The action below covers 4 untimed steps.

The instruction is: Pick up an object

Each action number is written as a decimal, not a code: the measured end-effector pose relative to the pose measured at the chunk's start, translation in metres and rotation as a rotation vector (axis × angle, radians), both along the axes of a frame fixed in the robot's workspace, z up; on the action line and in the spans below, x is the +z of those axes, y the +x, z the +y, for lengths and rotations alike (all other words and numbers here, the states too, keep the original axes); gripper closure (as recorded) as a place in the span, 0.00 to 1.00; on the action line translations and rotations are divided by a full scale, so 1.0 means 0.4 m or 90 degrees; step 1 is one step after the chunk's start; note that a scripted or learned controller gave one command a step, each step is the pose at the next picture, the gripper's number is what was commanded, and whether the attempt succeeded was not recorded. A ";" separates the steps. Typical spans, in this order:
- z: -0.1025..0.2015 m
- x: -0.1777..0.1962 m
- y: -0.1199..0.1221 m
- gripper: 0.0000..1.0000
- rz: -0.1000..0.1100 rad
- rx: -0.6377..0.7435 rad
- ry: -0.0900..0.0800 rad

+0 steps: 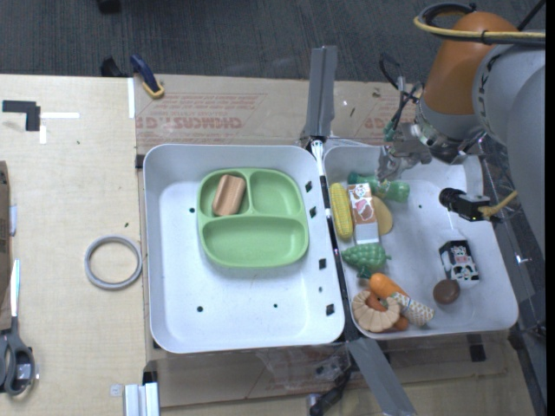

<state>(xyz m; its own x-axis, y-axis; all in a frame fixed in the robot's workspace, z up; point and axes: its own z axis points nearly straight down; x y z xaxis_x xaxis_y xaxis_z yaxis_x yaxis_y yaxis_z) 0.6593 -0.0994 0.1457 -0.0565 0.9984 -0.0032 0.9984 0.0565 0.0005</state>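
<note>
Now, nearest, at the bench's left edge: scissors (13, 358). Up front in the right bin (418, 232): a pastry (375, 313) touching a carrot (382, 285), and well apart to the right, a brown puck (447, 292) just below a black-and-white toy (458, 261). Further back: leafy greens (364, 255), then corn (341, 211) upright along the left wall, tight against a red-and-white carton (362, 204). Over in the left bin (243, 306): a green divided plate (254, 219), a sausage (228, 194) in its far-left compartment. Outside on the left, a tape ring (114, 261). At the far end of the right bin: gripper (395, 165) low, right over a small green piece (396, 191) behind the carton. Wide or narrow? Cannot tell from up here. No object visibly held.
</note>
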 end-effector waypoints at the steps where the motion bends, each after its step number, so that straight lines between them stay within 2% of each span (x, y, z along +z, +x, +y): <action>1: 0.000 0.000 0.000 0.00 0.000 0.000 0.000; 2: -0.047 -0.133 -0.001 0.00 0.000 0.032 0.001; 3: 0.000 -0.130 -0.066 0.00 -0.002 0.392 0.000; 4: -0.003 -0.106 -0.065 1.00 -0.003 0.389 0.000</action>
